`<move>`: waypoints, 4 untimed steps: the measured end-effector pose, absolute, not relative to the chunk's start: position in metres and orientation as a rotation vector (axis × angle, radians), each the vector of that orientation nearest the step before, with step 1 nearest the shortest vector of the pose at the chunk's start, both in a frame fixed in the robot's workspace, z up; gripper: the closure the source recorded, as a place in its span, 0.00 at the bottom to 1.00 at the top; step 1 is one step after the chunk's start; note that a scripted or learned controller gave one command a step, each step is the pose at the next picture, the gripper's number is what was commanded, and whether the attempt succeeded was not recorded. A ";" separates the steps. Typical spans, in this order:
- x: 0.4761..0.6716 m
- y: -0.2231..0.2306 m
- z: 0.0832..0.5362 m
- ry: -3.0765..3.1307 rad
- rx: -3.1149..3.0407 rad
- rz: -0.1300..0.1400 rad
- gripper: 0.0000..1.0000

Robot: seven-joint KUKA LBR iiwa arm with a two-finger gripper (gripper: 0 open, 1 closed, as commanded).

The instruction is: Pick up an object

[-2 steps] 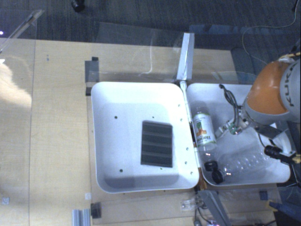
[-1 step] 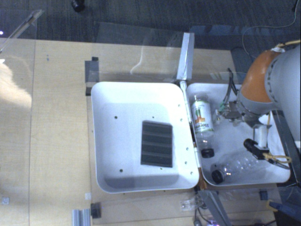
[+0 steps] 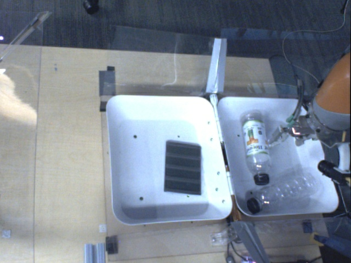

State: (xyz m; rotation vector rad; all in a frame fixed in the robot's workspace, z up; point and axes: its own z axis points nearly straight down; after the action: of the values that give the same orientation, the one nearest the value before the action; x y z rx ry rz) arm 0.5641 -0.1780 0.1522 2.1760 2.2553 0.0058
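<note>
Nearest the camera, along the bottom edge, a small clear fitting (image 3: 219, 237) lay on the wooden table (image 3: 66, 163) just below the seam between the two bins. Going left to right, the left white bin (image 3: 118, 147) held one thing, a dark ribbed rectangular pad (image 3: 183, 167) lying flat a little right of its centre. A transparent divider post (image 3: 216, 66) stood at the top of the seam where the bins met. The right white bin (image 3: 233, 111) held two bottles. A clear plastic bottle with a green, white and orange label (image 3: 255, 147) lay lengthwise in the bin's left half, its black cap toward the camera. A second clear bottle with a black cap (image 3: 282, 192) lay crosswise along the bin's near wall, cap pointing left, close to the first bottle's cap but apart from it. Over the bin's right half, the hand (image 3: 285, 131) hung just right of the labelled bottle, near its upper part; I cannot tell its state. Behind it rose the orange band (image 3: 334, 92) of the arm.
</note>
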 end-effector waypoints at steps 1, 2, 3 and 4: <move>0.561 -0.136 0.091 2.397 2.001 0.004 0.00; 0.583 -0.131 0.093 2.537 1.792 -0.016 0.00; 0.615 -0.134 0.091 2.689 1.615 -0.065 0.00; 0.618 -0.130 0.092 2.662 1.613 -0.040 0.00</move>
State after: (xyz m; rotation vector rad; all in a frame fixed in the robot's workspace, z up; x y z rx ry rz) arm 0.6176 -0.1303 0.0918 1.6133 2.6619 -0.0397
